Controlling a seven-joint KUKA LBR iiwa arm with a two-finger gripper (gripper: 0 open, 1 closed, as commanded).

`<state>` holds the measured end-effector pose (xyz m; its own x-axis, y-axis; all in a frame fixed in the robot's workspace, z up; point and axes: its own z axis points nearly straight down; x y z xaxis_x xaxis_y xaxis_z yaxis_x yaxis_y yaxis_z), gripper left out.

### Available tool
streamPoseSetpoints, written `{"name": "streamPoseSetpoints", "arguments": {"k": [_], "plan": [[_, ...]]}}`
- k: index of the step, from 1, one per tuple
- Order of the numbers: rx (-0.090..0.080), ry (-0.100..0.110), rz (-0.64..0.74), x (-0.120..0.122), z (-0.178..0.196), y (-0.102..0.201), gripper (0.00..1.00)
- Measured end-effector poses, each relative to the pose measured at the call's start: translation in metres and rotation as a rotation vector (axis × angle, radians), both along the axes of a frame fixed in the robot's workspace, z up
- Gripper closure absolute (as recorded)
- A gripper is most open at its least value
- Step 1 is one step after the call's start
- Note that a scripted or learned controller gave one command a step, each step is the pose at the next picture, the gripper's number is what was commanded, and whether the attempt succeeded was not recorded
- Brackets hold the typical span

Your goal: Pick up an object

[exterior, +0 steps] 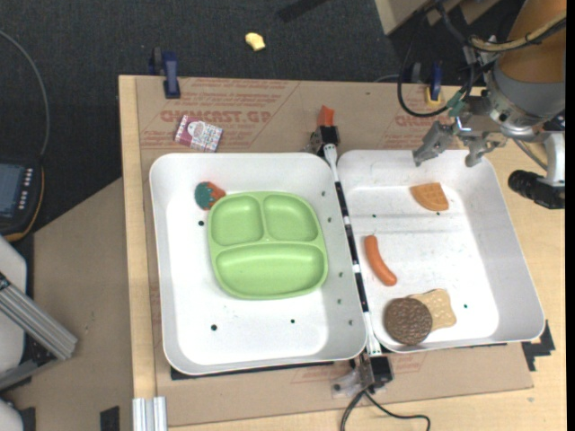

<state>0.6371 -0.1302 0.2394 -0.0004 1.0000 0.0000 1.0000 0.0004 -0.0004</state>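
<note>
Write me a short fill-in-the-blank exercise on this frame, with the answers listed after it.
1. The green plate lies in the ____ bin.
2. The green plate has ____ compartments.
3. The sausage lies in the right bin, between the toast and the ____.
4. The gripper hangs over the ____ edge of the right bin, with nothing between its fingers.

Missing words: left; three; cookie; far

Faint red print on the cardboard sheet beyond the bins reads roughly "CHEMCAST GP" — the rest is illegible.
</note>
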Motion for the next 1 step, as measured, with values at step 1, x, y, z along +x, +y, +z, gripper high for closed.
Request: {"name": "streamPoseSetpoints", "arguments": {"k": [1], "plan": [[0.0,0.009,-0.004,0.0125,-0.1047,-0.0485,0.0]]}}
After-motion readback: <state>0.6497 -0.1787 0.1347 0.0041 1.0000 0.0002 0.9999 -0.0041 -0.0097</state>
